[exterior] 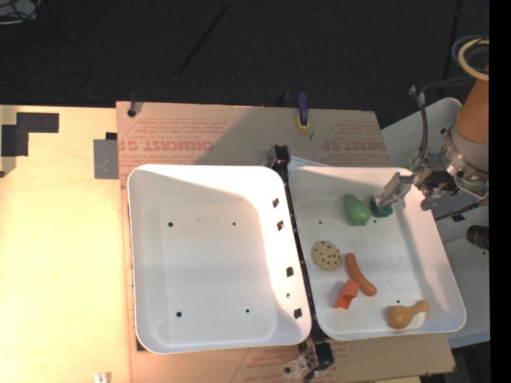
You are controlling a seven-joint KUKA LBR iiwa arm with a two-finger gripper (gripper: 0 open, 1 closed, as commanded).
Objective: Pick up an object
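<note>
The right bin (435, 238) holds several small objects. A green lump (356, 210) lies near its back, with a small teal piece (382, 209) just to its right. My gripper (391, 193) reaches in from the right and its tip sits right at the teal piece, low over the bin's back right part. Whether it touches the piece is unclear. Further forward lie a speckled tan cookie (326, 254), an orange sausage (361, 276), a small red block (346, 295) and a tan drumstick-shaped item (407, 313).
The left bin (144, 214) stands beside the right one, divided from it by a black clip strip (289, 238). Both rest on a cardboard sheet (200, 134). The arm's orange band (477, 114) and cabling are at the right edge.
</note>
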